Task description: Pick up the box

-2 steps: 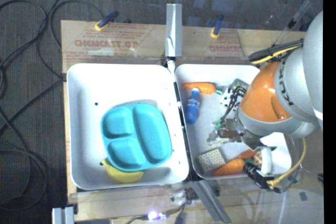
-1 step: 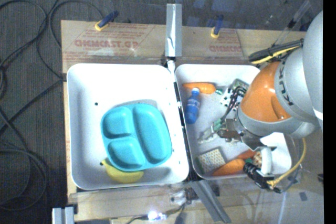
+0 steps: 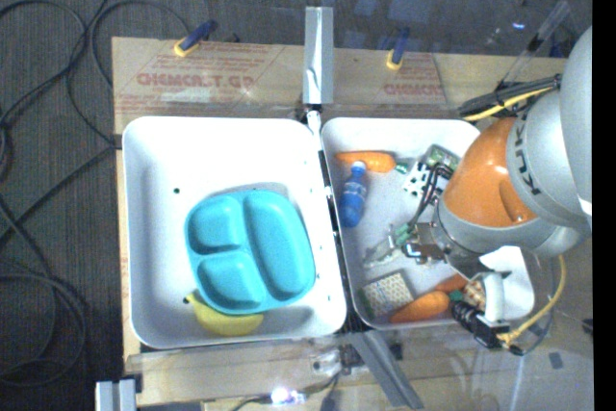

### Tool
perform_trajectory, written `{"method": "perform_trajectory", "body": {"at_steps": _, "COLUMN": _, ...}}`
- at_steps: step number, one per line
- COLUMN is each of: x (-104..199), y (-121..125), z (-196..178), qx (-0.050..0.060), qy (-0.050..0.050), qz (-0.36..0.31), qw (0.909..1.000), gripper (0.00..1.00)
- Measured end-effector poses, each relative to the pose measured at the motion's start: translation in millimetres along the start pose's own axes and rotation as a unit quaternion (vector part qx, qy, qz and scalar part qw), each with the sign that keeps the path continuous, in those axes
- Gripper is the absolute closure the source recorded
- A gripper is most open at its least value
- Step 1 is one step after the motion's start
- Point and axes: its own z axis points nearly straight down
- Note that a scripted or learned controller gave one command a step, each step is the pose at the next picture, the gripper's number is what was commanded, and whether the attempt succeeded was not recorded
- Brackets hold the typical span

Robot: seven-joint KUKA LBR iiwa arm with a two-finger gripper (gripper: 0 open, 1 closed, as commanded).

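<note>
Bins, two, white, side by side. Left bin (image 3: 144, 236): we count one blue divided tray (image 3: 252, 250), lying over one yellow item (image 3: 226, 321) at bin's near edge. Right bin (image 3: 339, 207): one blue bottle (image 3: 352, 194) by left wall, two orange carrot-like pieces, one at far side (image 3: 366, 162), one at near side (image 3: 421, 306). One small patterned box (image 3: 386, 289) at near side, touching near carrot, just below-left of gripper (image 3: 416, 243). Gripper low in right bin, above box; whether closed or apart, we cannot tell.
</note>
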Motion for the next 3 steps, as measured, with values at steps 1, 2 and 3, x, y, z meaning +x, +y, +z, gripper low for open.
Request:
{"method": "perform_trajectory", "body": {"at_steps": 1, "x": 0, "y": 1, "z": -9, "qx": -0.001, "qy": -0.001, "qz": 0.000, "qw": 1.0000, "gripper": 1.00}}
{"method": "perform_trajectory", "body": {"at_steps": 2, "x": 12, "y": -2, "z": -94, "qx": 0.004, "qy": -0.003, "qz": 0.121, "qw": 0.9926, "gripper": 1.00}}
{"method": "perform_trajectory", "body": {"at_steps": 3, "x": 12, "y": -2, "z": -94, "qx": 0.004, "qy": -0.003, "qz": 0.122, "qw": 0.9926, "gripper": 0.00}}
